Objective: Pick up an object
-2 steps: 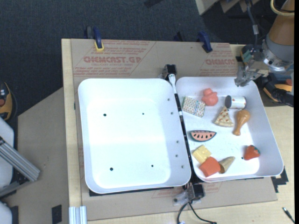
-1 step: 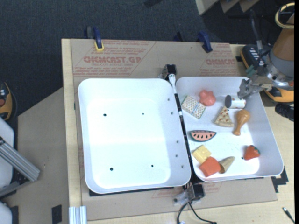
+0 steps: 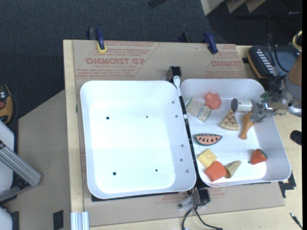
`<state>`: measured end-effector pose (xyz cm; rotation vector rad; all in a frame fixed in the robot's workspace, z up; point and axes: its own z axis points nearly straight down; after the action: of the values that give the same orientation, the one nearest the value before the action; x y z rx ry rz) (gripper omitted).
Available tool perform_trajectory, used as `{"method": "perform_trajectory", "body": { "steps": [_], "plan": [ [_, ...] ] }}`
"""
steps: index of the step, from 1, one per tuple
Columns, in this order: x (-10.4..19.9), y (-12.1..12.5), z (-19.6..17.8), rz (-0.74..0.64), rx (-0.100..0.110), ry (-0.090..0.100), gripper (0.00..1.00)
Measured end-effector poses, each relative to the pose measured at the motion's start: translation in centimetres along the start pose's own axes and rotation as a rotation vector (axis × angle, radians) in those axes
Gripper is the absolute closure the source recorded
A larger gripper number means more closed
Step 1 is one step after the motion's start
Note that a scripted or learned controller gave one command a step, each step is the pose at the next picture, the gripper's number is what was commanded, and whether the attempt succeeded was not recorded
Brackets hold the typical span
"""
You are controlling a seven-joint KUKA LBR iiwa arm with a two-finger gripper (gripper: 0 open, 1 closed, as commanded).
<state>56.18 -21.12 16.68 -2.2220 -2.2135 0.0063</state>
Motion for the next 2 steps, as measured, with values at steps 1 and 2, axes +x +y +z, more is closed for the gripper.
{"method": "perform_trajectory", "body": {
  "steps": [1, 2],
  "plan": [
    [-0.8, -6.8, 1.1, 0.001, 0.000, 0.002, 1.00],
    [-1.3, -8.5, 6.8, -0.002, 0.001, 0.002, 1.00]
  ]
}}
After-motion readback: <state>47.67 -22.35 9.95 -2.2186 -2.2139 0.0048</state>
